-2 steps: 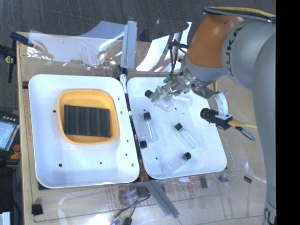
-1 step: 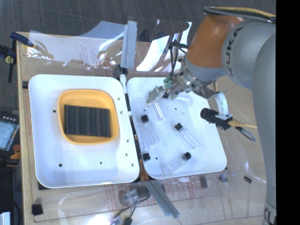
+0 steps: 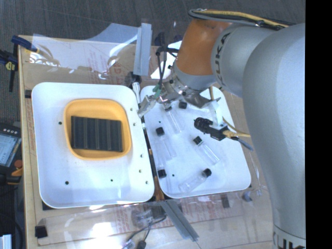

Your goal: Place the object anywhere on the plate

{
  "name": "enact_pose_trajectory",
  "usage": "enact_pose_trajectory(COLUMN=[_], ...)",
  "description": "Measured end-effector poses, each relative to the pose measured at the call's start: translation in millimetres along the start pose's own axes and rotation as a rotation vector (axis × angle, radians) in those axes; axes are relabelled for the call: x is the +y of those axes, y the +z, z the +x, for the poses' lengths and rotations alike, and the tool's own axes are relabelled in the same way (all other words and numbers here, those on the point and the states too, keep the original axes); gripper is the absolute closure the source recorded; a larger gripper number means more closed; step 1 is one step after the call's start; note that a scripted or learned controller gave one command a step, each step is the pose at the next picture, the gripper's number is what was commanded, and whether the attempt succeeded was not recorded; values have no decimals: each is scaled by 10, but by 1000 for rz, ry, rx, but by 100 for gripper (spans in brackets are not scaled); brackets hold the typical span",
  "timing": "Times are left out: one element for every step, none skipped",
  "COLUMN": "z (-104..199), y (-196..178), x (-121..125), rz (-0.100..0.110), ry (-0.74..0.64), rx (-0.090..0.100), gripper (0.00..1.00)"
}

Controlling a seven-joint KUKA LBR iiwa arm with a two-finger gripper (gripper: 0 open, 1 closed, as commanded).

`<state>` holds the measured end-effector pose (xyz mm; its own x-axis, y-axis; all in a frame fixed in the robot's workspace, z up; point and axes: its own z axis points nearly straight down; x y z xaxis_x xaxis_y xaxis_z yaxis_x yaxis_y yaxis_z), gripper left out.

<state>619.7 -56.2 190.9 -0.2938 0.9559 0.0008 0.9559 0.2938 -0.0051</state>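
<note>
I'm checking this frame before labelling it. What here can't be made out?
- Gripper, camera view: the arm's wrist covers it, so whether anything is held cannot be told.
- Clear vials in the right bin: transparent against white, so their outlines and count are uncertain.
- Right bin's far corner: hidden under the arm.
- Plate in the left bin: its dark ribbed centre is too coarse to identify.

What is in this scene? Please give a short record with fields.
left bin: holds a yellow plate with a dark ribbed centre
right bin: holds several clear vials with black caps, lying scattered
arm: reaches in over the right bin's far end
gripper: near the right bin's far left corner
plate load: no vial on it
</note>
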Motion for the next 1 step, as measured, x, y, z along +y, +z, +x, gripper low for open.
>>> enact_pose_trajectory(z=[832], y=[-5], x=[271], rz=[-2], ry=[-100], rx=[0], gripper=[0])
